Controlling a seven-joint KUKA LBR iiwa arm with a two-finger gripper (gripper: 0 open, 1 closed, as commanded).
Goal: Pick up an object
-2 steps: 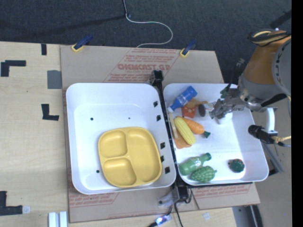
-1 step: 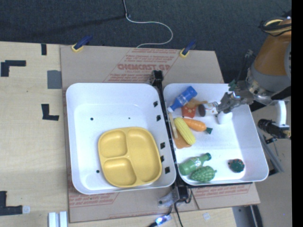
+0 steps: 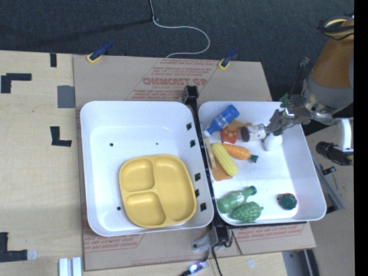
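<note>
Biggest worry from the overhead camera: the stuff nearest the tool (image 3: 269, 132) is all jammed together. The carrot (image 3: 237, 151), the red piece (image 3: 230, 135) and the corn (image 3: 224, 160) sit touching or nearly touching, on the side of the tool away from the arm, over by the wall between the bins. Going in there, I reckon it either catches two things at once or nudges one aside and comes up with nothing. The carrot and corn are rounded and tapered too, so they could easily squirt out of a pinch that lands off centre. The blue bottle (image 3: 224, 118) lies tilted just past that cluster and could roll if bumped.

The tool itself hangs low inside the right bin (image 3: 296, 165), just beside the cluster. Honestly can't tell whether it's apart or together, it's too small and busy at that spot. I can't see anything clamped in it, so I wouldn't call anything picked up yet.

Safer targets imo are the loners: the dark green ball (image 3: 286, 200) sits well apart from the tool toward the near rim with bare floor around it. The green bottle (image 3: 236, 198) and the bumpy green thing (image 3: 247, 212) touch each other, so same double-grab issue. The yellow plate (image 3: 156, 190) is way off in the left bin (image 3: 115, 128)
</note>
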